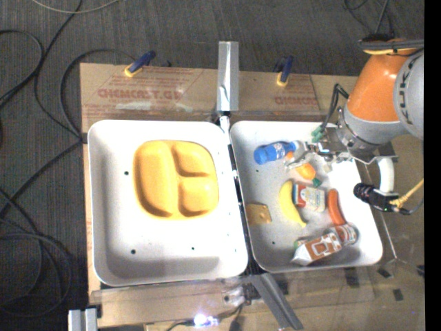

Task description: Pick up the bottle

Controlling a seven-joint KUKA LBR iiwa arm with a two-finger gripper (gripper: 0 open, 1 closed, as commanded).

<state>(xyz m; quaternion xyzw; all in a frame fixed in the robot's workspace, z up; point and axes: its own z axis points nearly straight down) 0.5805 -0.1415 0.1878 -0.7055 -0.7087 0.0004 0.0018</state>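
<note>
Closing on the blue bottle (274,152) lengthwise-clear of the banana (291,203) looked best; hand (318,147) state was unreadable.

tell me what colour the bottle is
Blue, with a white end; the bottle shows in the camera view.

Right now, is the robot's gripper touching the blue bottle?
Cannot tell. In the camera view the gripper sits right at the blue bottle's cap end in the right bin, but the slanted look-down hides any contact or gap.
</note>
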